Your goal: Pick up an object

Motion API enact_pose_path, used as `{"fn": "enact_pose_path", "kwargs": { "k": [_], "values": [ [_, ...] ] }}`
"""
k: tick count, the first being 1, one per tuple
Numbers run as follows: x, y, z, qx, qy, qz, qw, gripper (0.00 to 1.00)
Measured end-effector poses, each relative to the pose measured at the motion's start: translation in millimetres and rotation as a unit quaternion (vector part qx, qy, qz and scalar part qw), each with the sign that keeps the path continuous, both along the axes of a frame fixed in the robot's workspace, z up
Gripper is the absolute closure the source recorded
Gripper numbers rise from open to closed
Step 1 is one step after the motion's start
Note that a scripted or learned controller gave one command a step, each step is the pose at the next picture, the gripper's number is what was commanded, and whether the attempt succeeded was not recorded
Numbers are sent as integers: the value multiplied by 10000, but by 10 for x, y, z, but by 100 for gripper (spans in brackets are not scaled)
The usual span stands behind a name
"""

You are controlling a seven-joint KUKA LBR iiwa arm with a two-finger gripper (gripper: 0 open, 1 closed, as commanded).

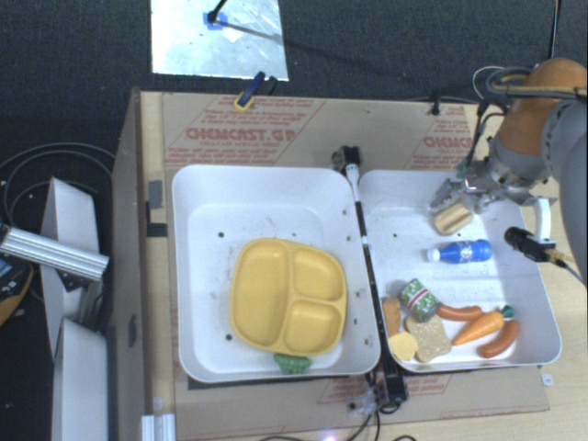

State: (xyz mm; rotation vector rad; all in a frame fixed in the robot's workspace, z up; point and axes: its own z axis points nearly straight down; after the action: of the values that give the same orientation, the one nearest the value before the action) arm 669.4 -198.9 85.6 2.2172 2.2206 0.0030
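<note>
At the near edge of the left white plastic bin [197, 246], a small dark green leafy piece [293, 363] pokes out from under the front rim of a yellow three-compartment plastic tray [287, 294], which lies flat in the middle of that bin.

In the near corner of the right white plastic bin [537, 274], toy foods crowd together: a tan speckled bread slice [430, 339], a pale yellow round piece [402, 345] touching it, a small green-and-white can [420, 299] tilted just behind, an orange carrot with a green top [480, 326], and two reddish-brown sausages [459, 312] [499, 339], one on each side of the carrot. A blue-and-white plastic bottle [462, 251] lies on its side near the middle of the bin.

At the far right of that bin, the grey gripper [457, 202] reaches down below the arm's orange band [542, 104]. A tan block shaped like a bread roll [452, 217] sits directly at the fingertips, its upper end between the two spread fingers. Whether the fingers press on it or it rests on the bin floor cannot be told.
</note>
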Motion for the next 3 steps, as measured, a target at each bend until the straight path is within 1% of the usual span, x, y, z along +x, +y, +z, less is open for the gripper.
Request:
{"fn": "enact_pose_path", "kwargs": {
  "k": [1,2,3],
  "values": [
    [1,451,-5,8,3,15,10000,0],
    [11,444,110,-1,-13,26,10000,100],
    [10,443,108,-2,-11,29,10000,0]
  ]
}}
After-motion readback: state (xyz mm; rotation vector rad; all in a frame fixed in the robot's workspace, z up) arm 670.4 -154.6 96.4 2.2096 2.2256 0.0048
